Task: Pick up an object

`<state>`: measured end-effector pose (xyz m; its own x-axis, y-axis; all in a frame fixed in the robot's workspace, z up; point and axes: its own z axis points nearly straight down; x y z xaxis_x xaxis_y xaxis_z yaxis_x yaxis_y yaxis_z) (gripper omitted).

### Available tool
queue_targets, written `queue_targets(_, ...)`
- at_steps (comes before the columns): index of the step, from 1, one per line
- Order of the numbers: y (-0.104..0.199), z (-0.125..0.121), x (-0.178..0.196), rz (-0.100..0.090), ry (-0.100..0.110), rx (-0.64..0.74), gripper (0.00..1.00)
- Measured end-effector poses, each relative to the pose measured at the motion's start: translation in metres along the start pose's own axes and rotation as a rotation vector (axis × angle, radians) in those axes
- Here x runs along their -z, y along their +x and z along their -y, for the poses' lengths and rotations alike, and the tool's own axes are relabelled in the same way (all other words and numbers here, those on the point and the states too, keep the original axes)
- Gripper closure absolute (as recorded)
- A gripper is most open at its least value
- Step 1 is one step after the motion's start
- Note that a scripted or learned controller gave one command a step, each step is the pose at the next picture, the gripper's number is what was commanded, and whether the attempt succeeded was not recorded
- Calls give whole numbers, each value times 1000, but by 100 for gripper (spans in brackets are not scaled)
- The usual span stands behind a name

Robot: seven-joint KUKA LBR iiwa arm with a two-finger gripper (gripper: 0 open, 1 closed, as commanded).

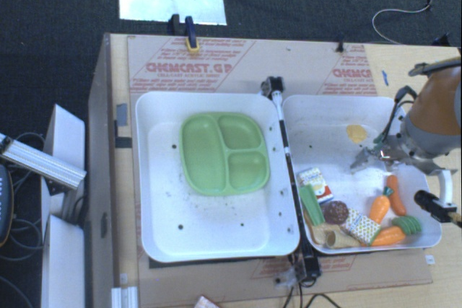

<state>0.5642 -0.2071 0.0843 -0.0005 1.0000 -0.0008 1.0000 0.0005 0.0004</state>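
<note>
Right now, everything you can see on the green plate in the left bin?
The green plate is pale green, looks like plastic, with rounded corners and three compartments: one long section on its left, two smaller ones on its right. It lies flat and right side up on the floor of the left bin, toward the upper middle and slightly rotated. All three compartments look bare. Only the bin floor touches it.

The brown protective sheet (pixel 216 65) under the two bins carries red print reading "CHEMCAST GP", repeated at a slant across it. Print on the small packets is too small to read.
</note>
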Motion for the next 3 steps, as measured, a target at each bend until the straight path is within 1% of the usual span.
queue_targets(1, 21, -97, 1, -1, -4, 3, 0)
queue_targets(2, 2, -105, 1, -3, -1, 2, 0)
queue_targets(3, 2, -105, 1, -2, -1, 4, 0)
